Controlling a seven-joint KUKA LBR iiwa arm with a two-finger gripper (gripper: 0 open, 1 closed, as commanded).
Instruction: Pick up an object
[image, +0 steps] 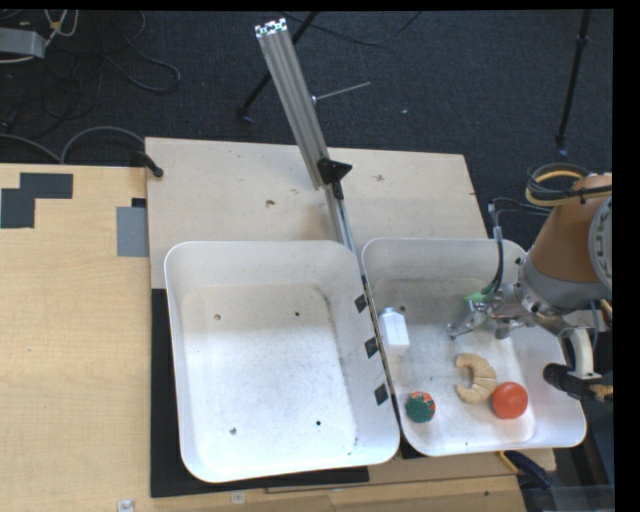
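Grey arm (575, 255) reaches in from my right, pincer (478, 318) low over the right bin (440, 255). From up here I can't tell how the pincer stands, and I see nothing held. My guess: it's placed for a drop onto the tan curved piece (474, 377) just below it. Same bin holds a red ball (509, 400) touching that piece, a green-and-red ball (419, 407) and a white block (394, 328) by the divider. Left bin (200, 270) beside it.

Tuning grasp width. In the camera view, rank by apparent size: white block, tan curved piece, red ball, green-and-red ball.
1. tan curved piece
2. red ball and white block, too alike to split
3. green-and-red ball, smallest
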